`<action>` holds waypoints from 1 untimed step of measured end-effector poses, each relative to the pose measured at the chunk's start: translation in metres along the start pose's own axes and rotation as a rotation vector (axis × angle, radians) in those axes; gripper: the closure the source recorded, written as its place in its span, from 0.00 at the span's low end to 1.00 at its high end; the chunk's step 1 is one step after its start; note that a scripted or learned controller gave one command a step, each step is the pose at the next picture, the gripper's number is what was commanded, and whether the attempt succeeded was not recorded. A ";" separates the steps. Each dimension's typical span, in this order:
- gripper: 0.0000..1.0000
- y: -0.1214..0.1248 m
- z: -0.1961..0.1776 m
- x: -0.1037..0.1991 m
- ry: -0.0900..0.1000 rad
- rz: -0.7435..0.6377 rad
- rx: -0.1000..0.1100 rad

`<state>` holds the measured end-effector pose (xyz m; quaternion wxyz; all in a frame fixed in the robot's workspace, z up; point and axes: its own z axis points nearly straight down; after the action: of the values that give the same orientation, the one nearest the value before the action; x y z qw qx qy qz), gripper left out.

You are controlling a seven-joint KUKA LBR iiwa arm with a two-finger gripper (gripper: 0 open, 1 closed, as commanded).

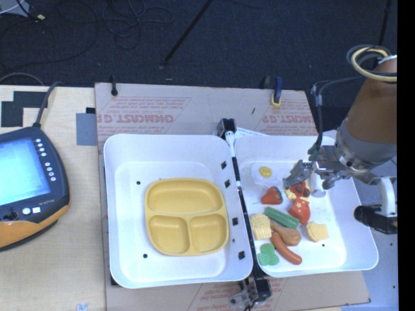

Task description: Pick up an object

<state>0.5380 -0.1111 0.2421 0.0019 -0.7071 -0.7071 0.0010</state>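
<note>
The yellow tray (187, 222) lies in the left bin (123, 173). In the right bin (353, 251), the red pepper (299, 208) sits just below the end effector (302, 173), among other toy foods. Whether the end effector is released or clenched, I cannot tell.

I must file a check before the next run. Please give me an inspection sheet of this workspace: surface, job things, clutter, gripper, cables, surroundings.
Surface: two white bins side by side on cardboard; left bin, right bin.
Job's things: toy food heaped in the right bin: fried egg, strawberry, red pepper, corn, green bean pod, sausage, cheese cube, green leaf piece.
Clutter: yellow divided tray in the left bin.
Gripper: gripper low over the food heap, near the red pepper; grasp cannot be judged.
Cables: black cables on the dark floor behind the bench.
Surroundings: teach pendant at left; blue-yellow clamp on the cardboard's back edge.
</note>
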 end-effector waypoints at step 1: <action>0.00 -0.040 0.151 0.026 0.001 0.002 -0.003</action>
<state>0.4974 -0.0844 0.0915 0.0011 -0.7077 -0.7065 -0.0004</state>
